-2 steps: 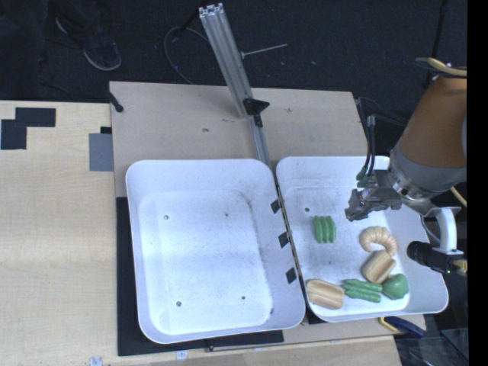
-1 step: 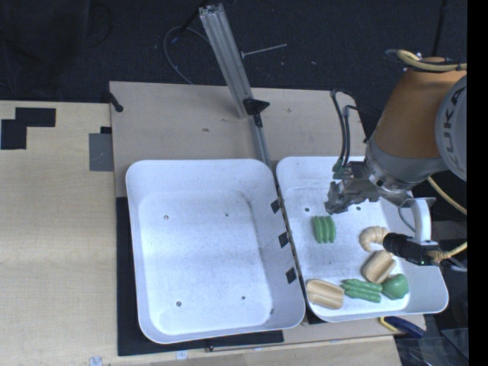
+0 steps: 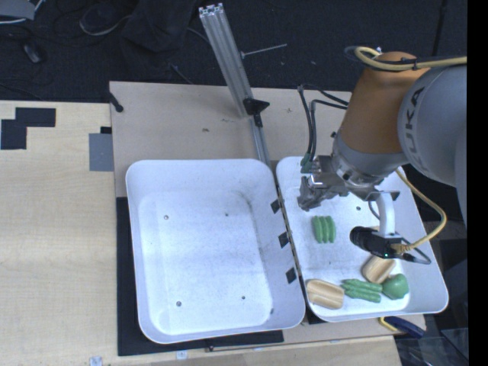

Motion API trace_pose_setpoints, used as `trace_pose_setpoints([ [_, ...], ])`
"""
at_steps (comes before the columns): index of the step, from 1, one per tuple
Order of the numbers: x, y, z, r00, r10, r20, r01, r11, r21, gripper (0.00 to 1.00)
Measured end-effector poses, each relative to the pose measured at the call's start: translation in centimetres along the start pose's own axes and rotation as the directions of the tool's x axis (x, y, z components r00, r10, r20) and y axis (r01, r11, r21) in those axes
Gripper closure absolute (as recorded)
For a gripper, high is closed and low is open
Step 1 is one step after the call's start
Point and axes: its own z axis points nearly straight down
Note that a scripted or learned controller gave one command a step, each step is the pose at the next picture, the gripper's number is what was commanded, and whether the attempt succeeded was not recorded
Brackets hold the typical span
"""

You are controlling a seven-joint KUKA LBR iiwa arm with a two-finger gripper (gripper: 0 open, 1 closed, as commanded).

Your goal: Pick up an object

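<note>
Tool (image 3: 311,197) above green ridged piece (image 3: 323,229), fingertips blurred.

Arm (image 3: 427,113) cut off right, jaws' gap unclear (shadowed)

There was one camera, fixed above the pale wooden counter (image 3: 53,227), and it looked down at a slant. It stood at a middle distance, so both shallow white plastic bins (image 3: 206,250) fitted in the frame side by side, with dark floor behind the far edge. The grey arm with an orange band (image 3: 389,105) entered from the right side.
</note>
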Motion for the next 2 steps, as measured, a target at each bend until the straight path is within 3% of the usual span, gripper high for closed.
trace_pose_setpoints([
  [2,10.4,4.3,-1.0,1.0,0.001,0.001,-0.001,1.0,-0.002,1.0],
])
